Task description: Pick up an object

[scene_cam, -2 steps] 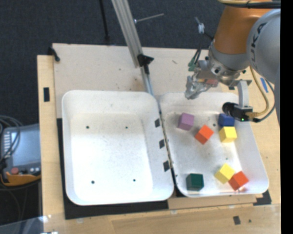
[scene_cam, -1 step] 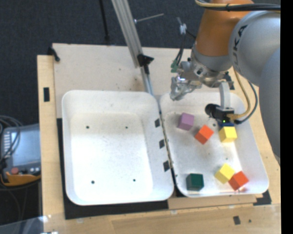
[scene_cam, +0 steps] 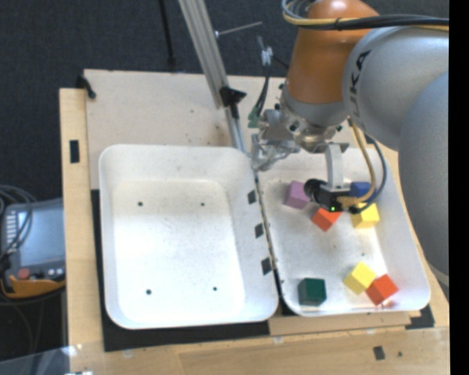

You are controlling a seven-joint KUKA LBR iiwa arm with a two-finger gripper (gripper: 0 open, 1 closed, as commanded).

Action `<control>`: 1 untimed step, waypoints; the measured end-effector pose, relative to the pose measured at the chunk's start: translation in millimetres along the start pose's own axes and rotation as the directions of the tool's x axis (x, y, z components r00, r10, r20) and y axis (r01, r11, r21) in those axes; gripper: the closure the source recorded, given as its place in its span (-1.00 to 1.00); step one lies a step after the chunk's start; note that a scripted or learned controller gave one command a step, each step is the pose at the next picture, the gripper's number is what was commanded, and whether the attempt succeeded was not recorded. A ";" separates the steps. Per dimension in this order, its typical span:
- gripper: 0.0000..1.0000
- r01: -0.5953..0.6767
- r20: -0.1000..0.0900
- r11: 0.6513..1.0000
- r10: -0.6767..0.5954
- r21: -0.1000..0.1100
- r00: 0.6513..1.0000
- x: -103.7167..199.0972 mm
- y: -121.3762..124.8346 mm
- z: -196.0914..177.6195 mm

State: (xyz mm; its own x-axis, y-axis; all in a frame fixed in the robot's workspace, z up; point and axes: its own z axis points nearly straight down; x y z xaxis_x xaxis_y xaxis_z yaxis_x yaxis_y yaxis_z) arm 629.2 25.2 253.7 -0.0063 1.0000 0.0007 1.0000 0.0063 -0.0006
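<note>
Two white bins (scene_cam: 180,233) side by side on a tan bench (scene_cam: 156,104), dark carpet (scene_cam: 62,22) beyond. Gripper (scene_cam: 267,153) over far middle edge; can't tell its grip.

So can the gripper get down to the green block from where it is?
Probably yes. The green block sits alone near the right bin's front edge with nothing over it; the gripper is at the back.
</note>
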 end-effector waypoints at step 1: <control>1.00 0.001 -0.001 1.000 -0.001 0.000 1.000 47.7 -10.8 -3.8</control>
